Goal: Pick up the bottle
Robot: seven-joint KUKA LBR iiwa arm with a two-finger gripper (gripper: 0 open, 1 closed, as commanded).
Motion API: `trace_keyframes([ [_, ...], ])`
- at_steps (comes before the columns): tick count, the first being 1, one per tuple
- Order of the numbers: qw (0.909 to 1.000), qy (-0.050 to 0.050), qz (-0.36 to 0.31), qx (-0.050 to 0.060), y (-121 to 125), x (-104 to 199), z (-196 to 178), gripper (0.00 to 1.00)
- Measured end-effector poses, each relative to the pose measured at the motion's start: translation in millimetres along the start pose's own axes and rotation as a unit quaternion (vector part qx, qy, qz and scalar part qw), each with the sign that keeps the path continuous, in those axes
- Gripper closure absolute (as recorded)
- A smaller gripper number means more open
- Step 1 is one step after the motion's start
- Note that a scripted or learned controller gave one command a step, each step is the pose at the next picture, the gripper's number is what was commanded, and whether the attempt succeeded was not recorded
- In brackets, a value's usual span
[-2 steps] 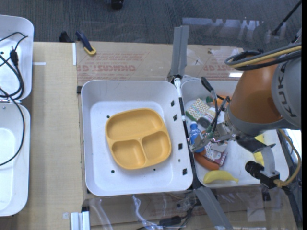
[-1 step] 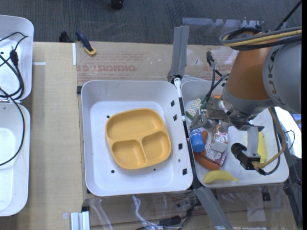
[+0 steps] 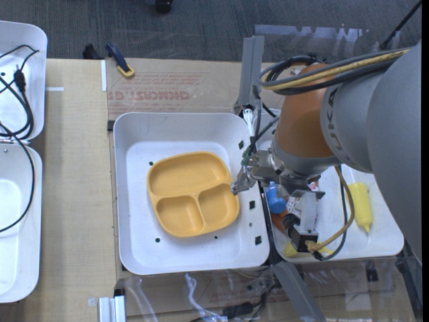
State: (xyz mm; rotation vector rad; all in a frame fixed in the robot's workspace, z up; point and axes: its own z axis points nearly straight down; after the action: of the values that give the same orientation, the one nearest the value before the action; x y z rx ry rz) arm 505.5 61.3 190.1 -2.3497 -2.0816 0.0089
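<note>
The arm's gripper [image 3: 271, 192] hangs at the right bin's [image 3: 385, 237] left wall; jaw state unclear. Centre squarely over the blue bottle [image 3: 274, 198] before closing.

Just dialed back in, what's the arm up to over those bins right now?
The arm is reaching in over the divide between the two white bins, its gripper low in the right bin over a blue-capped item, possibly the bottle. No grasp is visible. A yellow divided plate lies in the left bin, and a yellow corn cob sits in the right bin.
</note>
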Motion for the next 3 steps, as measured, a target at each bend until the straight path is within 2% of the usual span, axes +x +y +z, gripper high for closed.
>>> trace_keyframes([
  [1,0.9990,0.000,0.044,-0.001,34,-70,0,0.00],
  [2,0.9996,-0.006,0.026,-0.012,27,14,66,0.00],
  [3,0.9911,-0.004,0.121,-0.055,12,21,71,0.00],
])
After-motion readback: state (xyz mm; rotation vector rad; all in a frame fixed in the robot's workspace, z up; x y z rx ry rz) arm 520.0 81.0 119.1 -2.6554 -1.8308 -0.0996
